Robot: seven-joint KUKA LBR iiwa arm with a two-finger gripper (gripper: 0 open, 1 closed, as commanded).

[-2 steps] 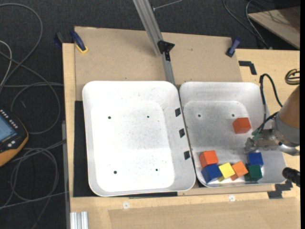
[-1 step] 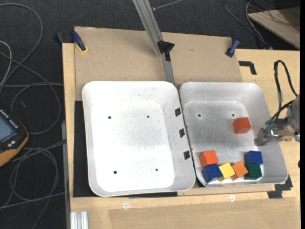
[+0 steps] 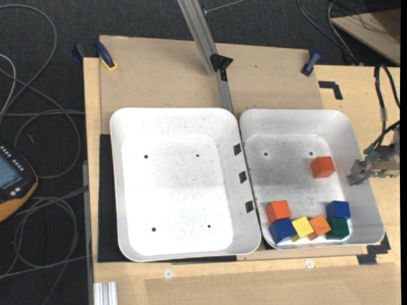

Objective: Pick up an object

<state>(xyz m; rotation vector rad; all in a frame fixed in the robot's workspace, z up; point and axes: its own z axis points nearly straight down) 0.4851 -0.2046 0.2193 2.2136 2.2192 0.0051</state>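
Several coloured blocks lie in the right bin (image 3: 331,122). An orange block (image 3: 322,166) sits alone near the bin's middle right. Along the front wall cluster another orange block (image 3: 277,210), a blue block (image 3: 282,230), a yellow block (image 3: 303,227), a small orange block (image 3: 320,224), a second blue block (image 3: 338,209) and a green block (image 3: 339,228). My gripper (image 3: 357,173) reaches in at the right bin's right rim, just right of the lone orange block and apart from it. Nothing shows in its grasp.
The left bin (image 3: 172,183) lies beside the right one, with black clips (image 3: 242,176) along the shared rims. A metal pole (image 3: 203,37) slants up from behind the bins. Cables and a handheld controller (image 3: 13,180) lie on the floor at the left.
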